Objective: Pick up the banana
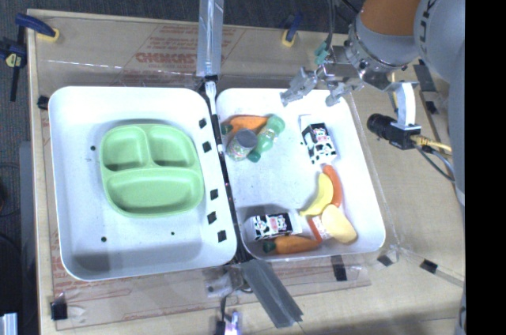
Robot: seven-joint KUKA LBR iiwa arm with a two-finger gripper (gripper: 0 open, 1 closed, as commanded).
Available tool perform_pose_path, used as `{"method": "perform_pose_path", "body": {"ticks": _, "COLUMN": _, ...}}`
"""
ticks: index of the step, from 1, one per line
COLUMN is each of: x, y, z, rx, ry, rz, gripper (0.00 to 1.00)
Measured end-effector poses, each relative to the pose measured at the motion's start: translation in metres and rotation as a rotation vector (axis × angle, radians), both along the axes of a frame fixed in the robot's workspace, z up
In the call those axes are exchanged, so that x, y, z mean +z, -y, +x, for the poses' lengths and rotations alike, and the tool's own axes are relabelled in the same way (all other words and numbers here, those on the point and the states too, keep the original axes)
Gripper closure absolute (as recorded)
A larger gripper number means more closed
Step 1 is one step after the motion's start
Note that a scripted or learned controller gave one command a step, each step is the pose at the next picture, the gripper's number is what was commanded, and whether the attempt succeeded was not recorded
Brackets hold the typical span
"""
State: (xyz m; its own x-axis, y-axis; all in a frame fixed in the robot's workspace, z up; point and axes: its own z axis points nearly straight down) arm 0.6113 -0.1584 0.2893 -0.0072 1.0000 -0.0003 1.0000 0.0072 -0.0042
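the gripper hangs over the right bin's far edge, fingers spread and holding nothing. the banana lies near that bin's near right corner, against a red thing. approach step: next it must come toward the near edge and descend.

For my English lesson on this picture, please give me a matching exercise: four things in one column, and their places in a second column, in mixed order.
Things:
1. banana
2. green divided plate
3. green bottle
4. gripper

Places:
A. in the left bin
B. above the far edge of the right bin
C. right bin, near right part, beside a red item
D. right bin, far left part, beside a carrot

Pairs: 1-C, 2-A, 3-D, 4-B
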Motion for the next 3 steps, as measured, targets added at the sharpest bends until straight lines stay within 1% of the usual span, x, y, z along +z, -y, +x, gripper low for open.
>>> {"method": "perform_pose_path", "body": {"ticks": 1, "x": -0.040, "y": 0.031, "z": -0.085, "rx": 0.028, "ry": 0.001, "rz": 0.000, "gripper": 0.00}}
{"method": "perform_pose_path", "body": {"ticks": 2, "x": -0.198, "y": 0.052, "z": -0.114, "rx": 0.064, "ry": 0.001, "rz": 0.001, "gripper": 0.00}}
{"method": "perform_pose_path", "body": {"ticks": 3, "x": -0.191, "y": 0.050, "z": -0.124, "rx": 0.365, "ry": 0.031, "rz": -0.009, "gripper": 0.00}}
